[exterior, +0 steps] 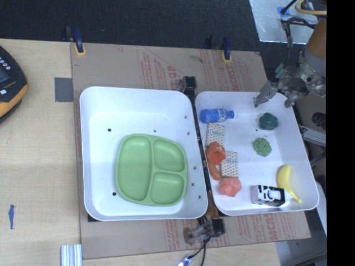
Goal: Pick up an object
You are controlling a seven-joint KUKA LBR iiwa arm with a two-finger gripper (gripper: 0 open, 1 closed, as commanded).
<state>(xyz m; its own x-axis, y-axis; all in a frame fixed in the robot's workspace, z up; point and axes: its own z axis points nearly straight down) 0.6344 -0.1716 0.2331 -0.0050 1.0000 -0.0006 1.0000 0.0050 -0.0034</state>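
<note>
My gripper [275, 96] hangs over the far right corner of the right bin [244, 103], open, with nothing between its fingers. Just below it lies a dark teal lump [268, 121]. A green bumpy ball [262, 147] sits a little nearer. A blue bottle [215, 115] lies at the bin's far left. Down the left side are patterned packets [216, 133], an orange-red toy [214, 155] and a pinkish-red piece [229, 187]. A banana [286, 181] and a black-and-white box [268, 195] rest at the near right.
The left bin [97, 110] holds a green divided plate [151, 169]. A yellow and black device [10, 85] sits at the bench's left edge. Clamps [79, 42] pin the cardboard at the back.
</note>
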